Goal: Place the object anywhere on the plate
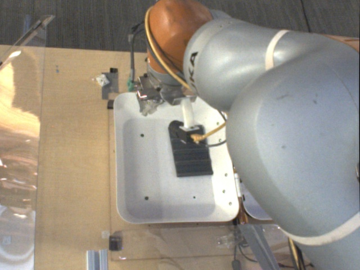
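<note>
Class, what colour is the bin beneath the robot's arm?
The bin is white, clearest in the camera view.

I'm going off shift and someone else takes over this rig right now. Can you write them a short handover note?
Gripper: over the far left corner of the left bin; whether it holds anything cannot be told.
Things: the arm hides nearly all of the right bin, so the object and the plate cannot be located.
Done: no placement confirmed.
Left: find the object, grasp it, set it on the plate.
</note>
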You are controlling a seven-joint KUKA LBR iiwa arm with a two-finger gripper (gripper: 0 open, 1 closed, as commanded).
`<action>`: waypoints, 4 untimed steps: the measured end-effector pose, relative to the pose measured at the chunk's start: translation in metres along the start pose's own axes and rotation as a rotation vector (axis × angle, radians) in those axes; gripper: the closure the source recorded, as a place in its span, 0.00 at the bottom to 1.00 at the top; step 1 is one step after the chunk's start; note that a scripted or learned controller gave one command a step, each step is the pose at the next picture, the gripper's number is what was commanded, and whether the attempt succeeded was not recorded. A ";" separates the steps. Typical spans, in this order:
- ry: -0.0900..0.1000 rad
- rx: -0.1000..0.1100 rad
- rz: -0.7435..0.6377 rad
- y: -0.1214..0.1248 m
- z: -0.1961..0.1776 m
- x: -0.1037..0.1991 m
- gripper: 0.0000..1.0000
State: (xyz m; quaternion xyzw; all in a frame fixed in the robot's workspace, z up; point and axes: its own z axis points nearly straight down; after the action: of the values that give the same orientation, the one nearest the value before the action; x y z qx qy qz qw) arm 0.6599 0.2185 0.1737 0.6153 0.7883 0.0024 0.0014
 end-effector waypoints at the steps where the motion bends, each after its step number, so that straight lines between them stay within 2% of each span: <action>1: 0.000 -0.002 -0.729 0.008 -0.002 -0.007 1.00; 2: 0.000 -0.002 -0.568 0.004 0.008 0.017 1.00; 3: 0.000 0.000 0.060 -0.009 0.018 0.010 1.00; 4: 0.001 0.000 -0.449 -0.028 0.029 0.011 1.00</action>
State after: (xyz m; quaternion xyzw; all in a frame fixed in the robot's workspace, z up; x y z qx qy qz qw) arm 0.6302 0.2221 0.1450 0.4243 0.9055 0.0022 0.0017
